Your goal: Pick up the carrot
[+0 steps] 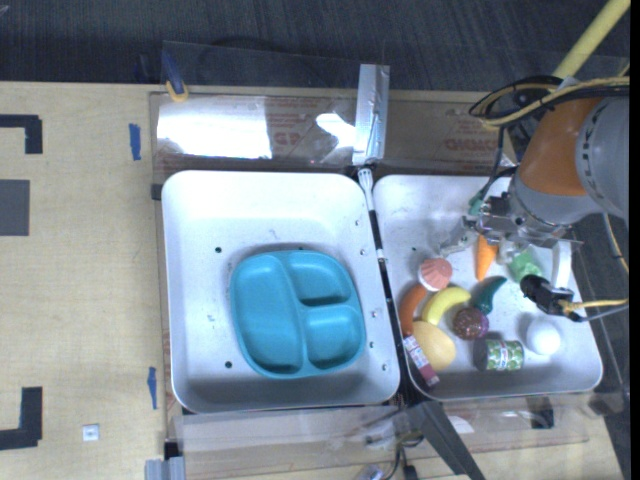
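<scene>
The carrot (485,257) is a small orange piece standing nearly upright in the right bin (400,208), near the bin's middle. Its upper end is tucked between the fingertips of my gripper (483,236), which is shut on it. A green piece (522,265) lies just to the carrot's right. The grey arm with its orange band (555,158) reaches in from the right and hides the bin's far right corner.
Below the carrot is a pile of toy food: a banana (445,303), a pink round piece (435,273), a dark red ball (470,321), a green can (500,355) and a white egg (543,340). The left bin (200,218) holds a blue divided plate (298,313).
</scene>
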Controlling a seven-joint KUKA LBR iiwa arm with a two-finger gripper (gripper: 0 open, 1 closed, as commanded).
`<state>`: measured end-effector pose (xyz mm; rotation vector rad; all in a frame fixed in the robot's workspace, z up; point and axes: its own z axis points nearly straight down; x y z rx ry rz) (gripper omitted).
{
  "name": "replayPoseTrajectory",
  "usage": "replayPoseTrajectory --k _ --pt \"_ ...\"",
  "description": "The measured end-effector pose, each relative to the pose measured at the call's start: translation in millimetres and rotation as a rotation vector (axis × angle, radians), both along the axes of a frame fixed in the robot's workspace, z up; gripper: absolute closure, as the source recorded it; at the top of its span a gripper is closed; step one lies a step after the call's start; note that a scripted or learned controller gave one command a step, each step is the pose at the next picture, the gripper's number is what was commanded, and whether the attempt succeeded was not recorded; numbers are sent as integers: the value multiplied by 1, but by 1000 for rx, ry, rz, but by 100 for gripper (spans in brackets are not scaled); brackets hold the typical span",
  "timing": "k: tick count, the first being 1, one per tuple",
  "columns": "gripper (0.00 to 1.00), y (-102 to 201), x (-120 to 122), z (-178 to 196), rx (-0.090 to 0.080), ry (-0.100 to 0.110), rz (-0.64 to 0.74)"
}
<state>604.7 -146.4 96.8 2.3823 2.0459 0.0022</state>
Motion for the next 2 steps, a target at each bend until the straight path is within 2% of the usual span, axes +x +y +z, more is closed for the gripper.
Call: replayPoseTrajectory --k 1,2 --pt "0 0 0 -1 0 1 0" --pt "100 1 0 9 0 -1 1"
